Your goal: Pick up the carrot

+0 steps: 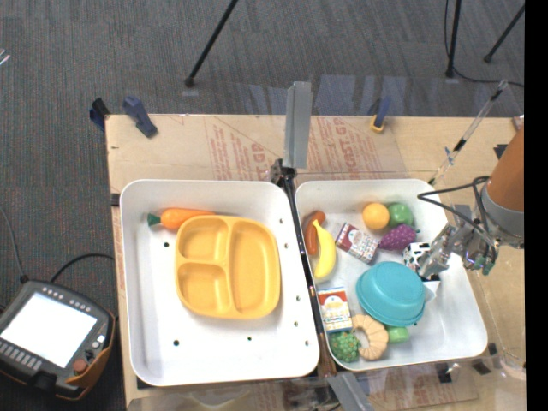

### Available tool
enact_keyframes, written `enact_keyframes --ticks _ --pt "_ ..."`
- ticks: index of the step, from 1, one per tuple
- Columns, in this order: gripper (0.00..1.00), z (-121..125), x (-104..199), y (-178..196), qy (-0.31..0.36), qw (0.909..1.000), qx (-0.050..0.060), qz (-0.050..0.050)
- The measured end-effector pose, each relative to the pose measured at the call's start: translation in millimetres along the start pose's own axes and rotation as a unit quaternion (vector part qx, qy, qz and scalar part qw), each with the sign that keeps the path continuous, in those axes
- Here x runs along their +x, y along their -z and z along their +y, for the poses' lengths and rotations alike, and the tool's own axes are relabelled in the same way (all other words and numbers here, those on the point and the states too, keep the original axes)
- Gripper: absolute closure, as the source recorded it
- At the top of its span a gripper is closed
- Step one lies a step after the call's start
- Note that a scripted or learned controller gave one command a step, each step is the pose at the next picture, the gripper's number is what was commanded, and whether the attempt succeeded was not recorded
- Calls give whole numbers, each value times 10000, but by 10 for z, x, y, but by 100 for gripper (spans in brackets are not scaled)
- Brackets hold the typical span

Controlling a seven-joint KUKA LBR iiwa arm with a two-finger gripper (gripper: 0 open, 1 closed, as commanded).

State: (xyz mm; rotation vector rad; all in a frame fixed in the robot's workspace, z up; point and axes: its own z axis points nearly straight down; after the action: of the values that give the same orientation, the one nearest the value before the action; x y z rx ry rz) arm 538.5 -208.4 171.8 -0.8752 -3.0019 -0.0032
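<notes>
Your two-finger gripper [431, 264] hangs over the right edge of the right-hand shallow white bin [458, 336], at the end of the grey arm with its orange band [514, 174]. Whether it is open or closed you cannot tell from this view; the metal parts blur together, and nothing can be seen caught in it.

Just beside the gripper, on its left, sits a small black-and-white patterned object [417, 255]; what it is you cannot make out. Directly below and left of the gripper lies the upturned teal plastic bowl [390, 293]. Slightly further left are the purple toy grape bunch [396, 237], the green round fruit [400, 213] and the orange round fruit [375, 216]. Beyond those you see a small red-and-white carton [356, 242] and a yellow toy banana [324, 250]. Near the bowl's lower left are a second small carton [334, 308], a tan ring-shaped pastry toy [373, 336] and a green broccoli toy [345, 346].

The orange toy carrot with its green stub [178, 218] is well apart from the gripper, far to its left in the other white bin [145, 341]. It lies flat along that bin's back wall, touching the top-left corner of the yellow three-compartment plastic tray [228, 266].
</notes>
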Motion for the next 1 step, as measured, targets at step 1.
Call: enact_keyframes --ticks 1 --pt "100 338 -589 -625 -1516 9884 -41 -114"
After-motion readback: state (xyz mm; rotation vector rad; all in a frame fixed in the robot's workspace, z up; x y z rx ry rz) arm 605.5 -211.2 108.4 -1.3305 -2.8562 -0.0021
